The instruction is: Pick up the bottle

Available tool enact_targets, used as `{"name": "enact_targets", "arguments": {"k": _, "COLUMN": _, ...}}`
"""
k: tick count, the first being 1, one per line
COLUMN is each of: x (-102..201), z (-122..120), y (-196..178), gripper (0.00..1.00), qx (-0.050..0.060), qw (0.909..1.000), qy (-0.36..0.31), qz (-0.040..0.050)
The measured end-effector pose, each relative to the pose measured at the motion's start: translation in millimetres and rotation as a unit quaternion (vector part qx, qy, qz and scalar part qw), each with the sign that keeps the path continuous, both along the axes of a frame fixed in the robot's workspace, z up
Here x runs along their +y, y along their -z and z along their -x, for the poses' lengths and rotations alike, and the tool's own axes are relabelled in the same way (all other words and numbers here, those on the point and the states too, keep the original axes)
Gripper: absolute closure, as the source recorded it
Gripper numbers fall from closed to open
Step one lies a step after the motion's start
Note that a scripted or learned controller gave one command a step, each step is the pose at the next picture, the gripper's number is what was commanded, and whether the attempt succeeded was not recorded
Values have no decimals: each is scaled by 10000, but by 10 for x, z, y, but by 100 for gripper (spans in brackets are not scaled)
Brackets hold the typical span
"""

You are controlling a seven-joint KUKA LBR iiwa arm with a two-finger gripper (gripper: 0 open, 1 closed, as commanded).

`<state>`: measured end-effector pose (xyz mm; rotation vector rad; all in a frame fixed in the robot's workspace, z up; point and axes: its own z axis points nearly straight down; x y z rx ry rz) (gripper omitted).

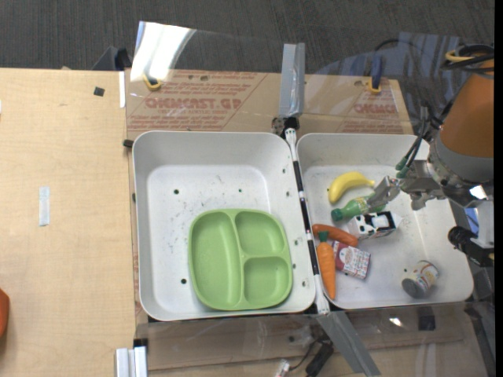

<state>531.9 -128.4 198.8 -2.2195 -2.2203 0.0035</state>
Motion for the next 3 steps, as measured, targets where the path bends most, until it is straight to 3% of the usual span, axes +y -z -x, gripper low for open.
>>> {"name": "enact_targets", "arguments": {"k": 1, "x": 102, "z": -391, "y": 1075, "gripper": 0, "qx": -11, "qw": 10000, "qy": -55, "qz": 1}}
{"name": "enact_targets", "arguments": {"k": 2, "x": 89, "z": -389, "y": 990, "gripper": 100, "qx": -9, "qw": 10000, "qy": -38, "qz": 0}}
{"name": "enact_targets", "arguments": {"k": 3, "x": 836, "z": -545, "y": -497, "gripper": 100, "qx": -4, "qw": 9997, "qy": 235, "qz": 12}}
